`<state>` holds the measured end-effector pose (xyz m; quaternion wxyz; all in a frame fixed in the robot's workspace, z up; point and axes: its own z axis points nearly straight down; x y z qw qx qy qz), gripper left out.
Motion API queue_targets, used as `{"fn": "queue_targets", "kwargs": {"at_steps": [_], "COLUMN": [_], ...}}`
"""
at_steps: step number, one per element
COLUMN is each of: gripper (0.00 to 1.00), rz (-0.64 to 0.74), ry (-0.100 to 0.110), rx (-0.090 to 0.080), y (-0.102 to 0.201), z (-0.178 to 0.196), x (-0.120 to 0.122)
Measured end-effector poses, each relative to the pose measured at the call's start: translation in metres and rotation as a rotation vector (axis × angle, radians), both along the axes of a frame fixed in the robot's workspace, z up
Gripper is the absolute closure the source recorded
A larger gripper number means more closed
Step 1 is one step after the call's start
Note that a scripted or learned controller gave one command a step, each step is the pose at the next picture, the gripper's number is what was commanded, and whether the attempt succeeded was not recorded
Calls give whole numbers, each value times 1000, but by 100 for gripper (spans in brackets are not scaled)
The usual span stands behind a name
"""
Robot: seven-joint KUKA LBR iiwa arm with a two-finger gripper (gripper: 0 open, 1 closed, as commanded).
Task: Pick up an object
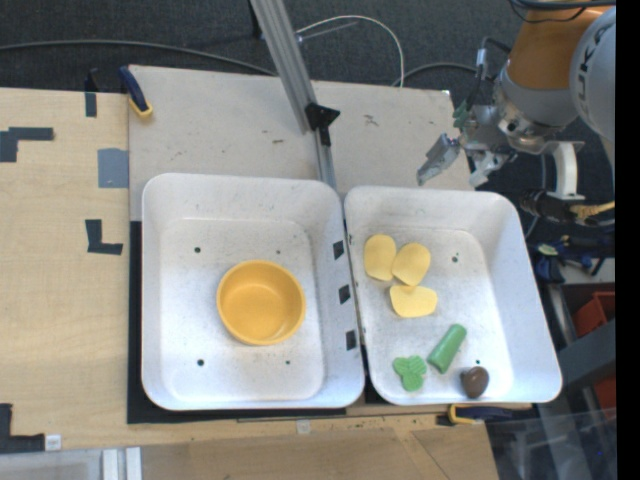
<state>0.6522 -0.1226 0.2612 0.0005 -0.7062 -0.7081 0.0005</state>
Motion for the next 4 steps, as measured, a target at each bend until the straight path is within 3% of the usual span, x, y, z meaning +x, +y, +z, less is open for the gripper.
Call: {"fn": "queue_targets", "kwargs": {"at_steps": [1,4], "gripper": [0,0], "rz": [0,0], "ry": [0,6], "rx": [-1,0], "y": [0,17], "z": [0,-173], "x": [0,3]}}
